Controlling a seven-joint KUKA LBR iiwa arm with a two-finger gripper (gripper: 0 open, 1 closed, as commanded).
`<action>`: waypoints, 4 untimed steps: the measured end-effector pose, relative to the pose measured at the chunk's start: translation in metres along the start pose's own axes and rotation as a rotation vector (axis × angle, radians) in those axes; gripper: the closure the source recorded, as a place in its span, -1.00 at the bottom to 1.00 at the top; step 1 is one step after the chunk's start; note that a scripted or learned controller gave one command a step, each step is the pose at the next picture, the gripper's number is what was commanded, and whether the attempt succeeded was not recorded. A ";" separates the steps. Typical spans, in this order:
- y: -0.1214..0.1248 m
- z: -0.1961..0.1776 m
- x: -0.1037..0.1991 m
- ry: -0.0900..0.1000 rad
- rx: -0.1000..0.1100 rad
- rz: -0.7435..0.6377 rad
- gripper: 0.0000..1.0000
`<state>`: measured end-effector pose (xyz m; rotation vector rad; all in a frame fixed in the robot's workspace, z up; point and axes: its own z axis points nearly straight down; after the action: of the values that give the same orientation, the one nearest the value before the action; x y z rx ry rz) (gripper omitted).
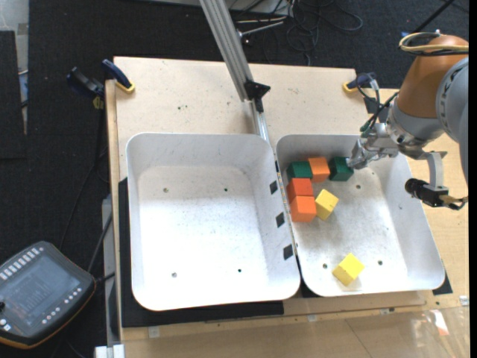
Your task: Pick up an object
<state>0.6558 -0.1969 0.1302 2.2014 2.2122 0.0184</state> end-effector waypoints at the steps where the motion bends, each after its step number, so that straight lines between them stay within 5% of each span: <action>1: 0.004 -0.044 -0.001 0.004 0.016 0.002 1.00; 2: 0.006 -0.073 -0.002 0.004 0.017 0.002 1.00; 4: -0.003 -0.085 0.104 0.008 0.022 -0.003 1.00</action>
<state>0.6501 -0.0924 0.2149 2.2132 2.2309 0.0026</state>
